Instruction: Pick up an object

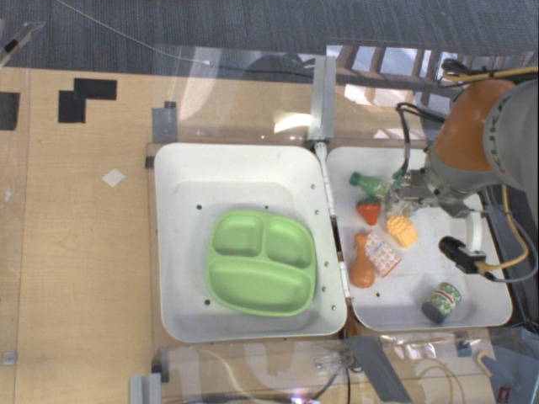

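Surface (76, 251): we saw a wooden bench carrying two white bins side by side.
Left bin (181, 310): it held a green divided plate (262, 262), lying flat near the middle.
Right bin (484, 305): it held the small things, namely a green bottle-like toy (365, 182), a red piece (369, 213), a yellow corn (402, 230), an orange piece (361, 264) touching a printed packet (382, 254), and a can (443, 300) lying on its side near the front, well apart from the rest.
Arm (488, 133): it reached in from the right, its orange band above the right bin's far corner.
Gripper (407, 196): it hung just above the corn, near the red piece; we could not tell how it was set, since the wrist hid it.
Likely target: we judged the corn, or perhaps the red piece, as nearest below the gripper.
Handling: we judged these to be light, hollow plastic toys, stiff but smooth, so apt to slip or roll from a poor pinch.
Where to hold: we would take the corn across its narrow middle, square to its long axis.
Risk: the red piece and packet lay close, and a wide approach could nudge them.
Progress: nothing looked lifted; every item rested on the bin floor.
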